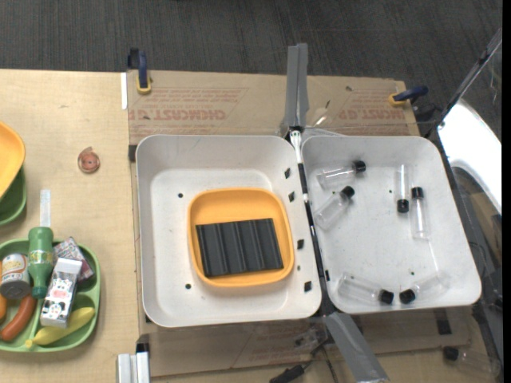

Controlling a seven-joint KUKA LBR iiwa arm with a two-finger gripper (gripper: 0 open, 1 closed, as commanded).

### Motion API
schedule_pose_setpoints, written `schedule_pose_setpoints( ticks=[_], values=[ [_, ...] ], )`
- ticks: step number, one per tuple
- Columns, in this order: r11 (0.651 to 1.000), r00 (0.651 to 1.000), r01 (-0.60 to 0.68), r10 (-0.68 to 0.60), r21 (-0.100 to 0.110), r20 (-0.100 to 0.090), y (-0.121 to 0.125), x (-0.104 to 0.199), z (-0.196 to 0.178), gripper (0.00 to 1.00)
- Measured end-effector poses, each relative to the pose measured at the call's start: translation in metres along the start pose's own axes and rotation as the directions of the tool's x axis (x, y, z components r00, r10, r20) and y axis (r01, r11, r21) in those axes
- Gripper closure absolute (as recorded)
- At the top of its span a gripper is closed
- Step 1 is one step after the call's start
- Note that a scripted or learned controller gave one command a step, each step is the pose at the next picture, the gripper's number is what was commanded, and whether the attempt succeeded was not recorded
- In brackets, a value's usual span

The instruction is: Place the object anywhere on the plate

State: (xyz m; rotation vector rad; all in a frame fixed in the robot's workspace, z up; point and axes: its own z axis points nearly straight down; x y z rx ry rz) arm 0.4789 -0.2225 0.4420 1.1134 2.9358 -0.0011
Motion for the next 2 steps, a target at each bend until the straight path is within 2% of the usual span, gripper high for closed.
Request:
schedule_pose_setpoints(
  ticks=[1, 2],
  values=[
    [0.985, 0.985, 0.175, -0.175, 0.000, 0.000, 0.0000, 0.0000, 0.0003, 0.00],
    [0.869, 0.869, 0.496, -0.496, -0.001, 0.000, 0.0002, -0.0001, 0.0005, 0.00]
  ],
)
